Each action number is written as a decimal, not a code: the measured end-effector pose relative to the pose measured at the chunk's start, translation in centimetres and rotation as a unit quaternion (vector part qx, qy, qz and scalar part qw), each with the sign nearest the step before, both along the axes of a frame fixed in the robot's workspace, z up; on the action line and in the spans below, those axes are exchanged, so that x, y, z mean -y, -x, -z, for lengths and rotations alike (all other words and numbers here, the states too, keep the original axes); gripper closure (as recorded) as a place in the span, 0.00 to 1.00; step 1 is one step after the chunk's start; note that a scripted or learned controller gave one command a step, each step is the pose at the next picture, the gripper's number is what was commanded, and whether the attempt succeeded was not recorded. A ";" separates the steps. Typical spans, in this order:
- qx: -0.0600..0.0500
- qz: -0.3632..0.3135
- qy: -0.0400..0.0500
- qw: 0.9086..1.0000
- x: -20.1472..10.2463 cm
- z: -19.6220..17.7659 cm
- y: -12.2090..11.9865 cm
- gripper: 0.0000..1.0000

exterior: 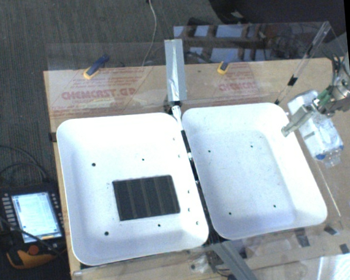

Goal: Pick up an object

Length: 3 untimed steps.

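A dark, ribbed rectangular pad [146, 197] lies flat in the left white bin [76, 139], toward its front middle. My gripper [300, 115] hovers at the right bin's far right rim, reaching in from the right edge of the view. A clear plastic bottle [324, 140] shows just below and to the right of the gripper, over the bin's right edge. Whether the bottle is gripped or only lies close by cannot be made out.
The right white bin [252, 178] shows bare floor with small dark holes. A grey post [175, 68] stands behind the seam between the bins. Two clamps [96, 66] sit on the back board. A handheld screen [33, 216] lies off the bench at left.
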State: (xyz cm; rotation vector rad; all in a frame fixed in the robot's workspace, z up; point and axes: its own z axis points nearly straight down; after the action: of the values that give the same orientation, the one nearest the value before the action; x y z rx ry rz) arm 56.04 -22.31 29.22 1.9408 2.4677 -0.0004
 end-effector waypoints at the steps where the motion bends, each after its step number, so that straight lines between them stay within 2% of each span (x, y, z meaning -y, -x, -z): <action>1: -0.001 0.051 -0.001 0.999 -0.4 0.9 -2.3 0.00; 2: -0.002 0.002 -0.001 1.000 -0.1 15.8 -0.6 0.00; 3: 0.002 -0.025 -0.004 1.000 -0.7 19.5 -1.9 0.00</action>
State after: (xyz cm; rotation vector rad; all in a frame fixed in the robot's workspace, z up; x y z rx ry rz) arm 57.96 -21.63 9.69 1.8806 2.5162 0.0120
